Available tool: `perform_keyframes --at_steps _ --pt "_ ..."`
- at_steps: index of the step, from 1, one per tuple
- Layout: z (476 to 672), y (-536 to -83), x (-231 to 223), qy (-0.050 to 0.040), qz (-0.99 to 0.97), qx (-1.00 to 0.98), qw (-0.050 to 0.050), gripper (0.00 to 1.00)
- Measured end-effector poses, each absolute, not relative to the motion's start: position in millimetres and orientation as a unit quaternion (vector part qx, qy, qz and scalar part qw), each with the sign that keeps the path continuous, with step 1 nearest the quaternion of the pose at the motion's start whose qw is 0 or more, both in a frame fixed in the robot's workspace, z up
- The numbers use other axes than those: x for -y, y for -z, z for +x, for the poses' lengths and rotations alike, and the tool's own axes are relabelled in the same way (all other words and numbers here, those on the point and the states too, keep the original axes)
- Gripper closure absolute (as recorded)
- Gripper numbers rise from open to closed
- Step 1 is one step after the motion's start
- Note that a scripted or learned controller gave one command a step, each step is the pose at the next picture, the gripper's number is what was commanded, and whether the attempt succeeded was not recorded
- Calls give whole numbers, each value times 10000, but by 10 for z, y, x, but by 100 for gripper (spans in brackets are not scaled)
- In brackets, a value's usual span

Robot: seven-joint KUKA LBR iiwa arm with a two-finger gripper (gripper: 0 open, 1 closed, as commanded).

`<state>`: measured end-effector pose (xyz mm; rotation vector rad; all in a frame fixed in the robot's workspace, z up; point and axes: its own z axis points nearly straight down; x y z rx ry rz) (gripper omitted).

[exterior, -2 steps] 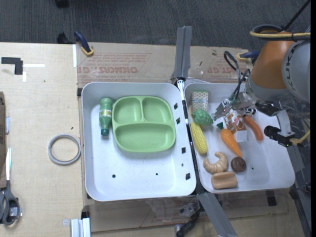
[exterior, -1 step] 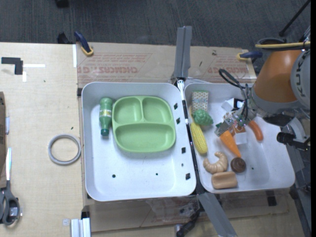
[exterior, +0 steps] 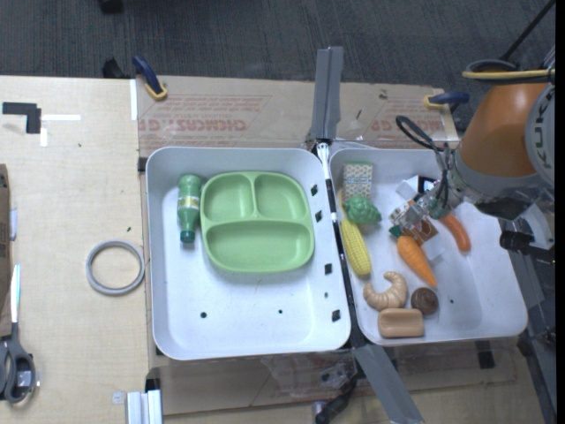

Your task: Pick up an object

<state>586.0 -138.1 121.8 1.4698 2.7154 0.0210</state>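
While the gripper (exterior: 417,217) hangs low in the right bin (exterior: 481,318), at ten o'clock from the toy carrot (exterior: 417,260), I cannot tell its state; judging by this, nothing is lifted yet, so the pick remains undone.

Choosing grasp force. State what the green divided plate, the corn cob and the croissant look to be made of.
Green divided plate: likely moulded plastic, matte, with an even colour and soft rounded ridges.
Corn cob: probably toy plastic or rubber, uniformly yellow with a slight sheen.
Croissant: seems to be toy plastic or foam, smooth and tan; the view leaves open which.
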Motion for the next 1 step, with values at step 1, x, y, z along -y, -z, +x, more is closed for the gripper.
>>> perform_keyframes --at_steps 1 --pt "6281 -1225 1542 -3 2702 -9628 53 100"
